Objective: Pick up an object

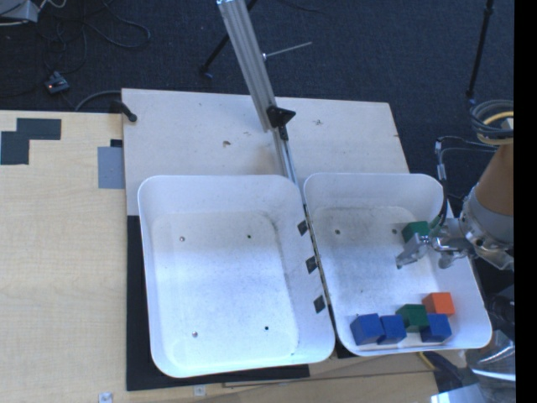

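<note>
We see the grey robot arm with its orange band (pixel 502 179) | below the band sits a pale grey rounded wrist collar (pixel 489 217) | at the tip we note the silver metal two-finger gripper (pixel 411 254), angular, with bright glints | behind the gripper a thin dark cable (pixel 440 162) loops up beside the arm

Both bins, the left bin (pixel 220 275) and the right bin (pixel 369 217), are white with dark speckles. A green block (pixel 415 230) sits right at the jaws; below them lie three blue blocks (pixel 367 328), a green one (pixel 412 314) and an orange one (pixel 439 303). The desk (pixel 59 259) is pale wood.
</note>
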Controlling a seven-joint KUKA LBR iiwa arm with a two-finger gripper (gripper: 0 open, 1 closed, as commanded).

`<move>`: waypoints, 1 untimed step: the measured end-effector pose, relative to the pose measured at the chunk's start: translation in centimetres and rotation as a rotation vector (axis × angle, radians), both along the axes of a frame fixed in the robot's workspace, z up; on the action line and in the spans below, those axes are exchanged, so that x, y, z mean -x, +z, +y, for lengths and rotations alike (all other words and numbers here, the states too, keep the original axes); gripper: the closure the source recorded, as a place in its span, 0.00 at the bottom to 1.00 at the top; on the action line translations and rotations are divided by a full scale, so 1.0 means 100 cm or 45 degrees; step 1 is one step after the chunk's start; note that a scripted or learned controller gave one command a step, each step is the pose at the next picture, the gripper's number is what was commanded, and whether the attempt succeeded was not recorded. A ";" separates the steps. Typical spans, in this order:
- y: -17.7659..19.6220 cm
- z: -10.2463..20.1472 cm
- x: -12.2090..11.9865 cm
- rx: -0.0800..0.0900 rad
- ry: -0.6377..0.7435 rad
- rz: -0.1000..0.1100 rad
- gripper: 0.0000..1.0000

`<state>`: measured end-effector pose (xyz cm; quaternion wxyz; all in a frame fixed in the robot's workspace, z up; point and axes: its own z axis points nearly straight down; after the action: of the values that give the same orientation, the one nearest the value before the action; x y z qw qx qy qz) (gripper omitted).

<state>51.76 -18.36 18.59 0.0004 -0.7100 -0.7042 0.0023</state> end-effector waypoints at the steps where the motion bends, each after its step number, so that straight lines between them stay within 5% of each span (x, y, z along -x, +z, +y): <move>1: -0.001 0.005 -0.002 -0.005 0.006 -0.002 0.00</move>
<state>51.92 -17.89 18.53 0.0011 -0.7084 -0.7058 0.0004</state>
